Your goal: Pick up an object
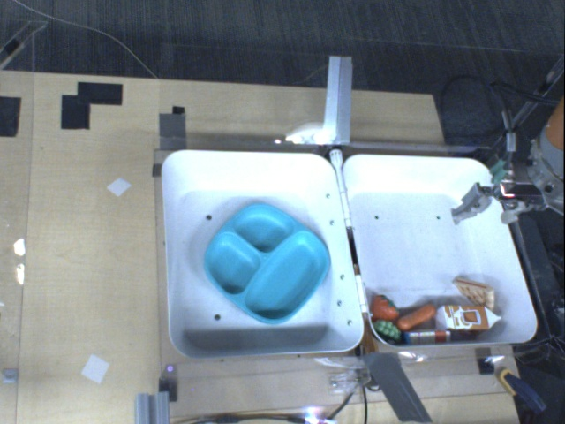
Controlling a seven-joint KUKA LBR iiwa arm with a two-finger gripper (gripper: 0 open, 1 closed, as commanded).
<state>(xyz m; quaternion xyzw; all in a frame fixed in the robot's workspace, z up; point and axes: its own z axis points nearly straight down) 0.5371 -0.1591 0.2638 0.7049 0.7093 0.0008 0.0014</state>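
Note:
My gripper (482,201) hangs over the upper right part of the right bin (415,184), close to its right wall, with nothing seen in it. The loose objects lie well below it along the bin's front edge. These are a small white and brown carton (468,319), a tan wedge (475,291), an orange sausage-shaped piece (417,316), a red-orange piece (384,308) and a green piece (387,329). They sit packed together, touching one another.
The left bin (190,193) holds a blue divided plate (265,260) at its middle. A metal post (339,100) stands behind the wall between the bins. Cables and arm hardware (538,162) crowd the right edge.

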